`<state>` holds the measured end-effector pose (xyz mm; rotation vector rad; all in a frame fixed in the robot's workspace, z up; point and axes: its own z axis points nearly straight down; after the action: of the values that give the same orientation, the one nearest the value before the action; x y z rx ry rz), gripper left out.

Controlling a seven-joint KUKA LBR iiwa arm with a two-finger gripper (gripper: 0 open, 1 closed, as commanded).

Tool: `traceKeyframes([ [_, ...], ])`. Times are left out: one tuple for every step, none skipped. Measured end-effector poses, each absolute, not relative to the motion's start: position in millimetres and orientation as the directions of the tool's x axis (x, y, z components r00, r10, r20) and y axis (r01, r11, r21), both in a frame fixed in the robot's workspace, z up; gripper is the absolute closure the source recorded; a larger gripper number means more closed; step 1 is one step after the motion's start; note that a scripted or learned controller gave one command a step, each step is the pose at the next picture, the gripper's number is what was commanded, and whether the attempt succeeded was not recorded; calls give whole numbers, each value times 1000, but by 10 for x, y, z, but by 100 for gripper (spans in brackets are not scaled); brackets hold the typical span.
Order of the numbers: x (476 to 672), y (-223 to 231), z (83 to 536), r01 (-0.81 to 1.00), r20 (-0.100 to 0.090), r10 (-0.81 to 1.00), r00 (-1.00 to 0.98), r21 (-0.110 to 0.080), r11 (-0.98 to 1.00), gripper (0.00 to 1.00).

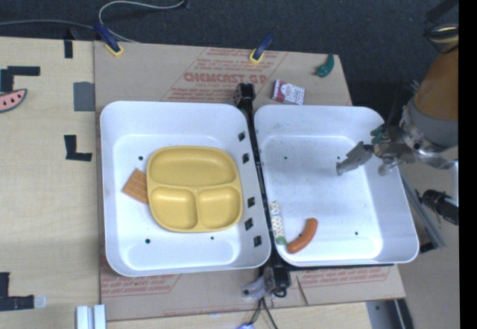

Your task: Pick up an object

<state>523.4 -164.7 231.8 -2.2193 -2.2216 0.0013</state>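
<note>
An orange-red sausage (302, 235) lies near the front of the right bin (328, 126). A small patterned strip with a green end (277, 224) rests by that bin's left wall. In the left bin (123, 171) sits a yellow divided plate (195, 187), and a tan cracker (136, 186) pokes out from under its left side. My gripper (369, 162) hangs over the right part of the right bin, behind and to the right of the sausage. Its fingers are spread open with nothing between them.
A small red-and-white packet (287, 92) lies on the cardboard behind the bins, and a teal object (325, 66) sits near the back right corner. Yellow clips (261, 51) hold the cardboard's back edge. A black divider (252, 171) runs between the bins.
</note>
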Motion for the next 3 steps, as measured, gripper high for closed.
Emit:
traceKeyframes([
  [5030,-1380,858,1000,2,1000,-1,0,1,0],
  [4854,-954,864,1000,-4,1000,1,7,-1,0],
  [4856,-956,958,1000,-4,1000,2,6,-2,100],
])
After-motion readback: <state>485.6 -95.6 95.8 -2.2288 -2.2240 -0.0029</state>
